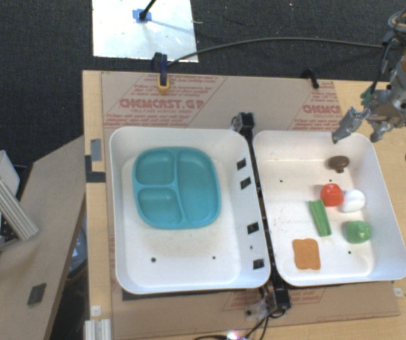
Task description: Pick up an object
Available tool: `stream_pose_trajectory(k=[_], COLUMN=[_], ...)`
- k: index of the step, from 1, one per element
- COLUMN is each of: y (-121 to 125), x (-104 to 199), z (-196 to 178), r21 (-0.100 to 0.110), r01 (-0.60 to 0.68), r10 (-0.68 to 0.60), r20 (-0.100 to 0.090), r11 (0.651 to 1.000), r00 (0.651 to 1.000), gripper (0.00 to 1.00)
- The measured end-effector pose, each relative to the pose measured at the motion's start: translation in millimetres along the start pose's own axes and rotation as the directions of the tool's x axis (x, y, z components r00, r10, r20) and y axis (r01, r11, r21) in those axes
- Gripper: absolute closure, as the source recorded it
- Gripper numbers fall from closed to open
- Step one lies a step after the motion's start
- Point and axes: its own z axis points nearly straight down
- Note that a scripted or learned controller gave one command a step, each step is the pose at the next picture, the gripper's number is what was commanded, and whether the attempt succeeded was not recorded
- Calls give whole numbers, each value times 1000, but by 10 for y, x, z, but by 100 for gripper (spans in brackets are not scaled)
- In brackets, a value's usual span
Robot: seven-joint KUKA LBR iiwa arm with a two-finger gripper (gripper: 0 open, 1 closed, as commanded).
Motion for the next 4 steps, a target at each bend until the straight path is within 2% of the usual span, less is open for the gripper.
stream_pose_trajectory(k=[1, 3, 4], y=[21, 14, -9], x=[4, 102, 21], z=[-67, 850, 1312], r21=[-11, -7, -7], r01=[2, 4, 0], r10=[-2, -4, 0], r20=[2, 1, 2], r11=[1000, 1000, 1000], r00=[1000, 1000, 1000], gripper=[0, 0, 0])
